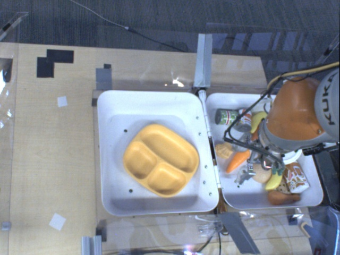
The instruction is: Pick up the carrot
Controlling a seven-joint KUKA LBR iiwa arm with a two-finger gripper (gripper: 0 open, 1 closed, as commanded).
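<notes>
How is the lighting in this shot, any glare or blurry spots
Camera view: even, soft light; a small bright glare spot on the rim above the left bin; the yellow tray is sharp with faint shadow; the items around the carrot under the arm look slightly soft.

Light wooden bench (48,158) carries two shallow white bins side by side, touching along a shared edge. Left bin (111,195) and right bin (313,195) both sit flat. Black markings (53,61) and small pale squares (57,221) lie on the bench's left portion.
</notes>
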